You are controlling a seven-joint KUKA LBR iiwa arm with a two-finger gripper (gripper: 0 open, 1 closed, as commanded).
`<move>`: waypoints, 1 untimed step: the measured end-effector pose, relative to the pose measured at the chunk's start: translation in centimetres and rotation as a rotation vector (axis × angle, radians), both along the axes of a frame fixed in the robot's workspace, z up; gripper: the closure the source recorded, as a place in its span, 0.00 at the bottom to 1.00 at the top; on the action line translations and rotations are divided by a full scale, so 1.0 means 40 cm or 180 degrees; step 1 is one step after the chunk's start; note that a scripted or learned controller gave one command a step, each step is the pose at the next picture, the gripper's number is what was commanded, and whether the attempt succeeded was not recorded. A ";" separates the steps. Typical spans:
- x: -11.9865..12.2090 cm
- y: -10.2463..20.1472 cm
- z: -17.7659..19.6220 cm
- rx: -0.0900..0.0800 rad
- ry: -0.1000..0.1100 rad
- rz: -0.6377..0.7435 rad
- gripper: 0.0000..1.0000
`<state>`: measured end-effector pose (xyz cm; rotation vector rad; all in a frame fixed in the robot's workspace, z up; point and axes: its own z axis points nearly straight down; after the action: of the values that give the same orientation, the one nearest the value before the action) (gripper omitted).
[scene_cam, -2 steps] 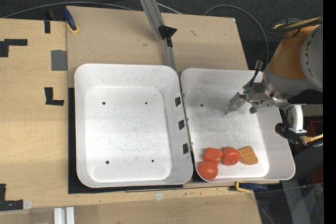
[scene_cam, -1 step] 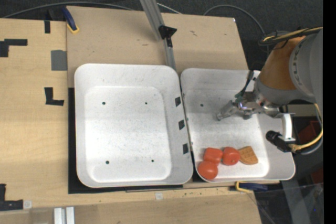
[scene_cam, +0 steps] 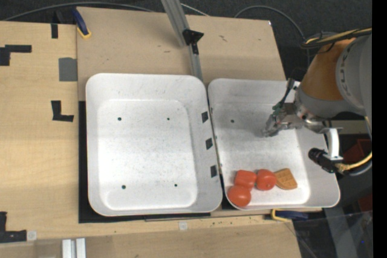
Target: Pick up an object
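Nearest the camera, along the front wall of the right bin, lie three red tomato-like pieces bunched together and touching, with a tan bread-like piece just beside them on the right. Farther back, over the bare middle of the same bin, the claw points down at the floor, well apart from the food; whether it is apart or together cannot be told. The left bin sits alongside. Beyond both, a grey pole slants across the wooden table.
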<state>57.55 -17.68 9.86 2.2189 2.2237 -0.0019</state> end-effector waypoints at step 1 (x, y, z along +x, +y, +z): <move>0.019 0.015 0.117 0.0001 -0.0013 0.0000 1.00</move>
<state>58.32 -17.08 14.53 2.2170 2.2217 0.0030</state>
